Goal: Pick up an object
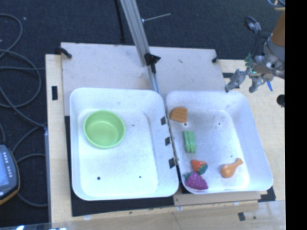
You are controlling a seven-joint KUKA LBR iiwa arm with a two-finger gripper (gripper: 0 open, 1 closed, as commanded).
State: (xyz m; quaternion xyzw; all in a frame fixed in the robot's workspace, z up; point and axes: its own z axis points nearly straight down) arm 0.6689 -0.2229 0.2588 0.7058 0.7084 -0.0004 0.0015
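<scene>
Hovering beyond the far right corner of the right bin [249, 128], the gripper [244, 80], fingers spread and empty, must next descend toward the drumstick [231, 167].

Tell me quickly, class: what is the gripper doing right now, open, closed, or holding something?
Gripper: open, holding nothing, up beyond the far right corner of the right bin.

I see the right white bin [242, 110] open across its centre and far right; small toys crowd its left wall and near edge, beside a slanting metal pole [136, 28].
</scene>
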